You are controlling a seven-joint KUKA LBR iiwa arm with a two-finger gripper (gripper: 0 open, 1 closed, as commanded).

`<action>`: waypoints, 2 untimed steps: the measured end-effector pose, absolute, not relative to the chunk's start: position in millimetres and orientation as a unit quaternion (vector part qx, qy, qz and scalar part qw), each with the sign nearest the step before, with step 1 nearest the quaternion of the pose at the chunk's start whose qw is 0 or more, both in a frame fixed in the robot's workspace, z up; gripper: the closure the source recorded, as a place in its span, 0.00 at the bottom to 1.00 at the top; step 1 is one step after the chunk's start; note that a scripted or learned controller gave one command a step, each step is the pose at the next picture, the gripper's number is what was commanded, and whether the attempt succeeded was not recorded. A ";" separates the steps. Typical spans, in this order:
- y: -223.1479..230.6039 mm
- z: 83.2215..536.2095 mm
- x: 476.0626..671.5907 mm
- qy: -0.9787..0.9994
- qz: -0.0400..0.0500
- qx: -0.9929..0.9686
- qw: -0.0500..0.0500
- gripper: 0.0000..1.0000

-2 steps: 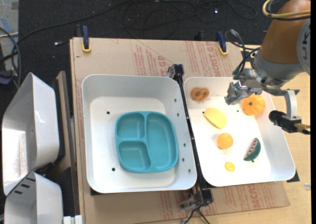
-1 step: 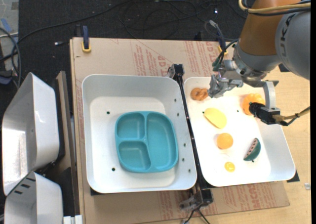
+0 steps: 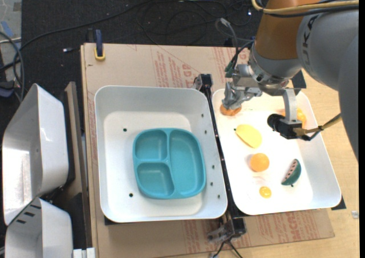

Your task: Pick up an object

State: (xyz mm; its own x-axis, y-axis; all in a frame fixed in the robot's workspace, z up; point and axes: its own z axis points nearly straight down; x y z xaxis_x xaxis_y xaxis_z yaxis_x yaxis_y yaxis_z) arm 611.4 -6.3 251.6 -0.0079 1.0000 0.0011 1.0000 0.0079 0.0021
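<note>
Objects for your pick lie in the right bin [image 3: 328, 194]; left of it, a teal divided plate [image 3: 169, 163] sits in the left bin [image 3: 108, 137]. Your gripper [image 3: 231, 103] touches an orange piece [image 3: 230, 111] at the right bin's far left corner, grip unclear, with a yellow piece [image 3: 249, 135], orange ball [image 3: 259, 162] and watermelon slice [image 3: 290, 172] nearer you.

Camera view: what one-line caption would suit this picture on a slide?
The grey arm's tool lowered onto an orange piece in the right bin; a teal divided plate lies in the left.
</note>
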 end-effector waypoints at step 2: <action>81.0 240.5 631.0 0.710 0.001 0.705 0.000 1.00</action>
